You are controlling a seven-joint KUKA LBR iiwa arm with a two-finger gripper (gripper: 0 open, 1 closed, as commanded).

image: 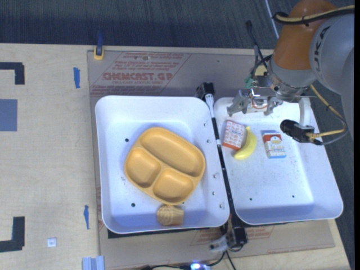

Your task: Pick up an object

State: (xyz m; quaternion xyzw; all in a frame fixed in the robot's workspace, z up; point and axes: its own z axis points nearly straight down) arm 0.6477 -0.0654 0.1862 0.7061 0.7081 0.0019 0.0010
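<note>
My gripper [254,104] hangs over the far edge of the right bin [292,201], its fingers spread apart with nothing between them. Just in front of it lie a small red and white packet [233,134], a yellow banana [246,145] touching the packet's right side, and a small red, white and blue box [274,144] further right. All three rest on the bin floor, apart from the gripper.
The left bin [109,151] holds a yellow three-compartment tray [164,163] and a tan waffle cone [169,214] at its near edge. A black cable connector [298,130] hangs over the right bin's far right side.
</note>
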